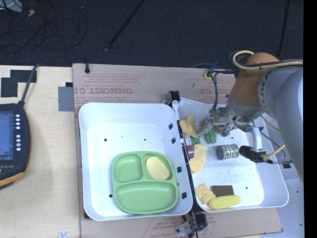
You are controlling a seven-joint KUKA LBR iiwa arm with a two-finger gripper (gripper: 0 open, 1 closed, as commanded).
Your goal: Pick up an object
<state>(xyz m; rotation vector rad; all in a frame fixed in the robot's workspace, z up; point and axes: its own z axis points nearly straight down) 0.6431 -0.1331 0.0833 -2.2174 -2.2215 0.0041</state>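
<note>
Corn cob [225, 201] lay lowest in the right bin [277, 195].
Gripper [214, 128] (jaw state unclear) hung over a green piece [211, 137], centre-right; crowded neighbours, like the can [228, 151], could spoil the grasp.

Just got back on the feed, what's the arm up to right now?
The arm has reached into the right bin, with its gripper low at the bin's far end over a small green item. Whether it holds anything is unclear. A can, corn cob and brown block lie loose. The left bin holds a green tray.
</note>
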